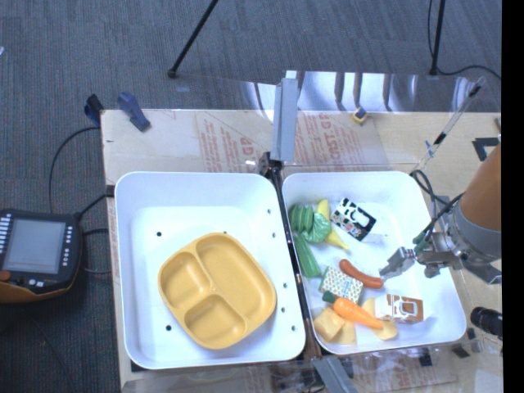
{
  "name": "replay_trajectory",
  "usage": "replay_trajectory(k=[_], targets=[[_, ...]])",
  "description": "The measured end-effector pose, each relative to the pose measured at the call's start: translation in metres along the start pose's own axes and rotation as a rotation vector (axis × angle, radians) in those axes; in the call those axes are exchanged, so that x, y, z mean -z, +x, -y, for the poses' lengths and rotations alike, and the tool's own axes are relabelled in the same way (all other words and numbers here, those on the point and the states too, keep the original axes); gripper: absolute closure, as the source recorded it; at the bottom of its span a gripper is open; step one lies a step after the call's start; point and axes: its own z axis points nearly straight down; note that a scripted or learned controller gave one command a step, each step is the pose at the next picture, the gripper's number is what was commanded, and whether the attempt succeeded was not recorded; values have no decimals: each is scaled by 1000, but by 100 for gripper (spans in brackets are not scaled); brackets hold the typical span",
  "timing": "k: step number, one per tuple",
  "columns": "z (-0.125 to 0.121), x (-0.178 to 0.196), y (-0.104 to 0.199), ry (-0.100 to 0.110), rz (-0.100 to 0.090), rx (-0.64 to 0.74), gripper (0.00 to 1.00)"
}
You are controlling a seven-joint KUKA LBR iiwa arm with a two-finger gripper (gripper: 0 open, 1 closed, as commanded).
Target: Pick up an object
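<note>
The gripper [399, 262] hovers in the right bin [393, 182] beside the sausage [361, 274], holding nothing; whether its jaws are apart is unclear, and the arm is cut off at right

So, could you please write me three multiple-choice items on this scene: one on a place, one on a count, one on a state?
1. Where does the yellow plate lie?
A. left bin
B. right bin
C. floor

2. How many compartments has the plate?
A. two
B. three
C. five

3. The gripper is
A. over the left bin
B. above the right bin, near the sausage
C. on the plate

Answers:
1 A, it rests in the left bin.
2 B, three hollows show.
3 B, it hangs beside the sausage.
</note>
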Motion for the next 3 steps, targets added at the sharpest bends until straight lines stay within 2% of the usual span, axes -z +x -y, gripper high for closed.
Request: replay_trajectory(k=[1,2,3], targets=[[-25,-101,30,-12,4,-10,0],[-25,-91,31,-10,-3,-14,100],[-25,-91,32,-9,-4,-14,0]])
